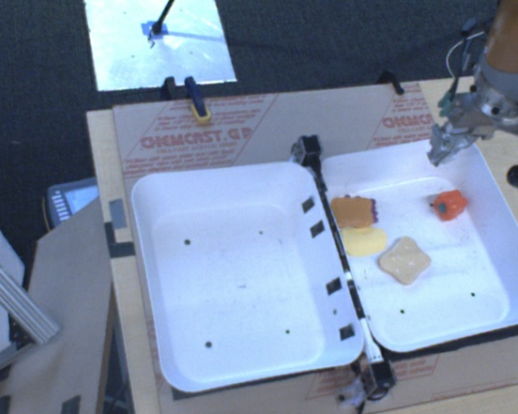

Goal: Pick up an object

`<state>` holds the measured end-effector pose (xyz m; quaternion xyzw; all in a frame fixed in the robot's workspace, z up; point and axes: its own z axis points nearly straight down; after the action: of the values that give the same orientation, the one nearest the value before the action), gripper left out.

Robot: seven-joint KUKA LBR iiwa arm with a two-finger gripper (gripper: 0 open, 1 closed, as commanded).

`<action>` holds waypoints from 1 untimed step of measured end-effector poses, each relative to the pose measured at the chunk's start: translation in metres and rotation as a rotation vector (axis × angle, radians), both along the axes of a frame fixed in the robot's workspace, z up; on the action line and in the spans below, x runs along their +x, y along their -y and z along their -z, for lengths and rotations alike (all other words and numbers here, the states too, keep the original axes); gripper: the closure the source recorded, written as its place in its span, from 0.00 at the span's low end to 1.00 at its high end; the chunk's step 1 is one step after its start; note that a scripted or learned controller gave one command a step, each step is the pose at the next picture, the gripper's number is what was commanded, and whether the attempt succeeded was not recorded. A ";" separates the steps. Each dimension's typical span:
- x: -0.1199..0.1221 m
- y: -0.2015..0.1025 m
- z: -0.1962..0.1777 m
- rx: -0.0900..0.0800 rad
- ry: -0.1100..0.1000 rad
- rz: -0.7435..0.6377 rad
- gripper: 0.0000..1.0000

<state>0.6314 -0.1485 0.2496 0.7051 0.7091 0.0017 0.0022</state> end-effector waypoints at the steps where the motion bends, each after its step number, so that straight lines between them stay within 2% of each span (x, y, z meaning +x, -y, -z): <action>1: 0.002 -0.087 -0.021 0.004 -0.001 -0.007 1.00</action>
<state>0.6338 -0.0619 0.2706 0.7026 0.7116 0.0029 0.0004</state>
